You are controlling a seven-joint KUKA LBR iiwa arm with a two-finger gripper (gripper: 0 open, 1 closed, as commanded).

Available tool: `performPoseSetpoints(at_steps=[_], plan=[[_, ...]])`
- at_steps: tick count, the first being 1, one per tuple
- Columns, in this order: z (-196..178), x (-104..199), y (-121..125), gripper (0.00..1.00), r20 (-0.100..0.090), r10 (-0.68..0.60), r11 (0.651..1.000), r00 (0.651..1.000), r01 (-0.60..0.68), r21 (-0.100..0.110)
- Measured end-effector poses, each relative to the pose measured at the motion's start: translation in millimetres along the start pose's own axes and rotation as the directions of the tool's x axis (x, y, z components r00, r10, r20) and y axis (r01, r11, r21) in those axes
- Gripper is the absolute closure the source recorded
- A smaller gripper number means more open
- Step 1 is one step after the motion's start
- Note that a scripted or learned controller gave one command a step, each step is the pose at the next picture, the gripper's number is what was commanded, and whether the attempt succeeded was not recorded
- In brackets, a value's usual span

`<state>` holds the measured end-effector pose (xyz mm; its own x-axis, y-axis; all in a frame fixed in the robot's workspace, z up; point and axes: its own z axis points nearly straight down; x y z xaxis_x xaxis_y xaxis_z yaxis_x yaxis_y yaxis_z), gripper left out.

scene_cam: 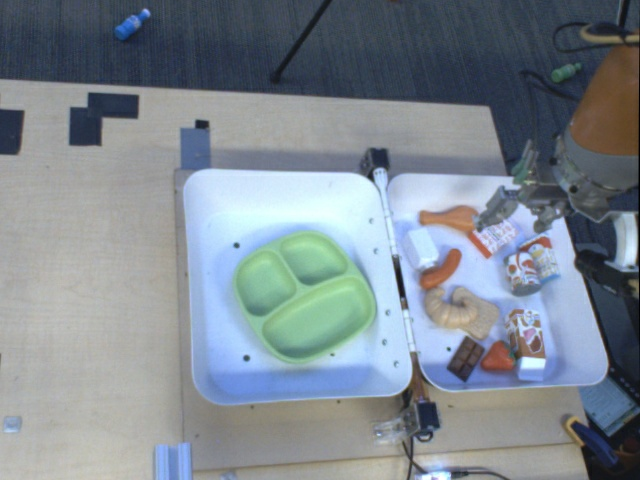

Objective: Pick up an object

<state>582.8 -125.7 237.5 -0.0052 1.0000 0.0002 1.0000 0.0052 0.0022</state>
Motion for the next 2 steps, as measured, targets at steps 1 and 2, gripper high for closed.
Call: performPoseSetpoints(at_steps=[1, 2], plan=[[127.6, 32.4, 4.9, 0.00, 0.001, 0.002, 1.000, 1.000, -0.002, -0.014], [131.5, 33.8, 5.4, 0.00, -0.001, 0.003, 1.000, 1.000, -0.003, -0.017]])
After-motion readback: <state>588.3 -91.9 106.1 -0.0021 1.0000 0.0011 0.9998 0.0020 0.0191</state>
